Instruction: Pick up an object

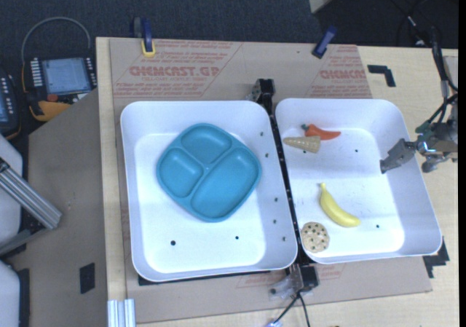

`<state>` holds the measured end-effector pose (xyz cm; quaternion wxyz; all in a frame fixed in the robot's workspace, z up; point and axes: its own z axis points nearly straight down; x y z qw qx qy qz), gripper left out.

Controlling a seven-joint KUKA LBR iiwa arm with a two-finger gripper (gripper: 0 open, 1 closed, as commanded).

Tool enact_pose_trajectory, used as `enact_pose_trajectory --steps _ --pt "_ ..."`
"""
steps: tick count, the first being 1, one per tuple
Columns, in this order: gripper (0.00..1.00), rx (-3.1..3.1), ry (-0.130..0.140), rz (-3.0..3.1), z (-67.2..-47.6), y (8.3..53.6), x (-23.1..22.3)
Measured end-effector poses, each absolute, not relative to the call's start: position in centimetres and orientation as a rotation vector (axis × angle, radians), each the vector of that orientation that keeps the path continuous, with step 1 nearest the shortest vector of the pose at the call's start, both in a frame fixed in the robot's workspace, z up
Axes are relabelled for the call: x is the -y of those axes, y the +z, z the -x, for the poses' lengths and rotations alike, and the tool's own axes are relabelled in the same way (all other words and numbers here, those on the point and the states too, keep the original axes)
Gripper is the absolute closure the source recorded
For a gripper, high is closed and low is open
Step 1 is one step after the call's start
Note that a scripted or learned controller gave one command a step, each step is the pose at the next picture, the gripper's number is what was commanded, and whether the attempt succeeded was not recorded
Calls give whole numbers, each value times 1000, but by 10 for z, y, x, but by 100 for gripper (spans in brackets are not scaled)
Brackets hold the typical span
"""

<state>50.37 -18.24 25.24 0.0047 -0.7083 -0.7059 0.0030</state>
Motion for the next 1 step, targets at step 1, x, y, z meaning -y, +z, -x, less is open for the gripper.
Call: enact_pose_trajectory --steps 1 --pt "0 2222 0 2222 -506 258 182"
